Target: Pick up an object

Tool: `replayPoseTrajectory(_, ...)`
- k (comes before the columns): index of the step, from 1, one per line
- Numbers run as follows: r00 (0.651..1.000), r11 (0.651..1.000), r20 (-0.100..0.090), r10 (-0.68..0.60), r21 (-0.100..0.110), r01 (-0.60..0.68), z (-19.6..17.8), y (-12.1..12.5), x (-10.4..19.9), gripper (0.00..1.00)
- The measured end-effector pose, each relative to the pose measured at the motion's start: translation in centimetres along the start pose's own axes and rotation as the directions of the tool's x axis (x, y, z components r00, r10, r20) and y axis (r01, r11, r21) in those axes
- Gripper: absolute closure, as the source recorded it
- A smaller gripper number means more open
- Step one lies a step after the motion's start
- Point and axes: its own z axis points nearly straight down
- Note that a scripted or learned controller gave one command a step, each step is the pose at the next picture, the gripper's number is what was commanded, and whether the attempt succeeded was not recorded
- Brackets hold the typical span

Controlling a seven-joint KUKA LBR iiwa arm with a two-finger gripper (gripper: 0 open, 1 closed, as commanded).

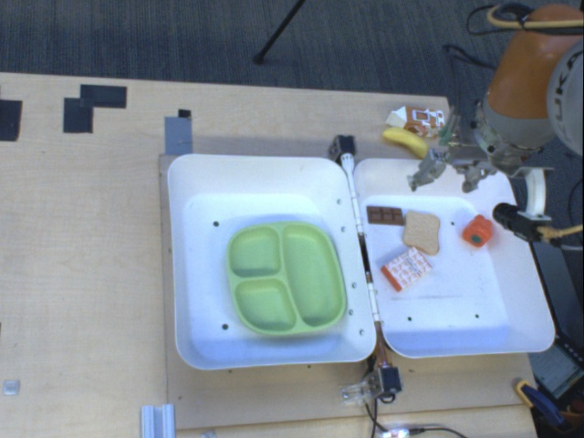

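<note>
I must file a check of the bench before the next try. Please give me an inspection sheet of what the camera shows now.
Surface: light wooden bench bearing a left white bin and a right white bin.
Job's things: in the right bin, a chocolate bar, a bread slice, an orange piece and a red-and-white packet.
Clutter: green divided tray in the left bin; banana and small carton on the bench behind the right bin.
Grippers: gripper open, above the right bin's far edge, holding nothing.
Cables: wires at the bench's near edge.
Surroundings: dark carpet; a thin black rod lies across it.
</note>
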Motion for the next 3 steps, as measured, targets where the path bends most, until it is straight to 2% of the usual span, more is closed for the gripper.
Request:
replayPoseTrajectory(1,1.0,1.0,0.001,0.003,0.002,-0.003,5.3,-10.9,-6.2,0.0)
replayPoseTrajectory(2,1.0,1.0,0.001,0.004,-0.005,-0.004,12.7,-13.9,-2.1,0.0)
replayPoseTrajectory(3,1.0,1.0,0.002,0.003,-0.011,-0.003,11.5,-13.7,-2.1,1.0)
